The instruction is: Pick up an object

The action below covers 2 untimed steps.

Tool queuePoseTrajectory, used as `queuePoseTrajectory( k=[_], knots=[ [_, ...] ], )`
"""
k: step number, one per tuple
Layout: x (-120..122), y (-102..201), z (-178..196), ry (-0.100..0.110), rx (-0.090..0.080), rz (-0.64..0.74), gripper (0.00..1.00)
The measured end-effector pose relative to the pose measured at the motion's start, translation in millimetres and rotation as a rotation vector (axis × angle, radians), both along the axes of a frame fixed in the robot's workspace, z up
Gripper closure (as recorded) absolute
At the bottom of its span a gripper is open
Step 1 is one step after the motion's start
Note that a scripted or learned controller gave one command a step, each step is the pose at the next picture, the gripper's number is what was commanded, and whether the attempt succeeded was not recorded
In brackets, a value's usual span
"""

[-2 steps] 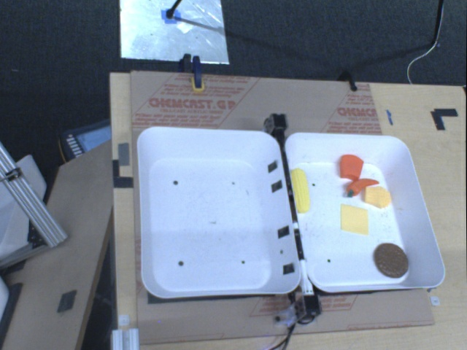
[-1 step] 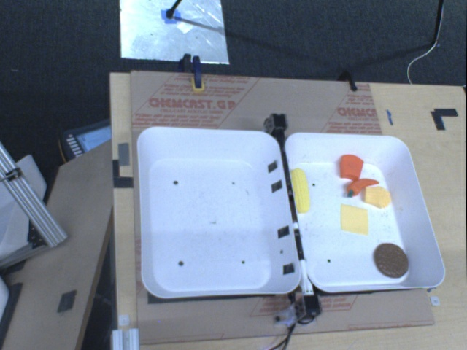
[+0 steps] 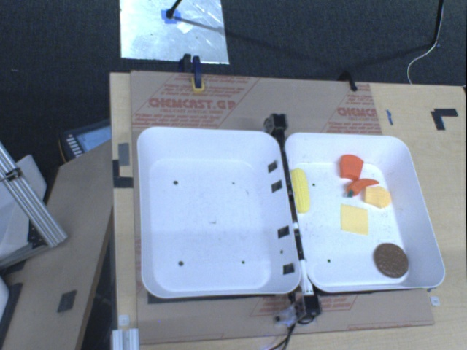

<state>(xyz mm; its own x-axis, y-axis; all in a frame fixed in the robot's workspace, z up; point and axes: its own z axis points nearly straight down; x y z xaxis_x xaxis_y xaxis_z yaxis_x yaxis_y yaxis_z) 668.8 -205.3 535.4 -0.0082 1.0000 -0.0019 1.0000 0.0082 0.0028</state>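
Two shallow white bins sit side by side on the desk (image 3: 306,100). The left bin (image 3: 153,152) fills the frame's centre-left. The right bin (image 3: 416,188), at centre-right, holds a yellow corn cob (image 3: 300,189) by its left wall, an orange piece (image 3: 351,166) near the top, a small orange carrot (image 3: 360,186) just below it, a yellow-orange wedge (image 3: 378,196), a flat yellow square (image 3: 355,219) mid-bin, and a brown round cookie (image 3: 391,259) at lower right.

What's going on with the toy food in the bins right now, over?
Right bin holds corn, orange piece, yellow square, brown disc. All lie apart, nothing stacked. Nothing picked up yet. Over.
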Motion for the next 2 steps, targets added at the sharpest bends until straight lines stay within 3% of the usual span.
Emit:
queuePoseTrajectory(
  k=[2],
  knots=[
    [0.0, 0.0, 0.0, 0.000, 0.000, 0.000, 1.00]
  ],
)
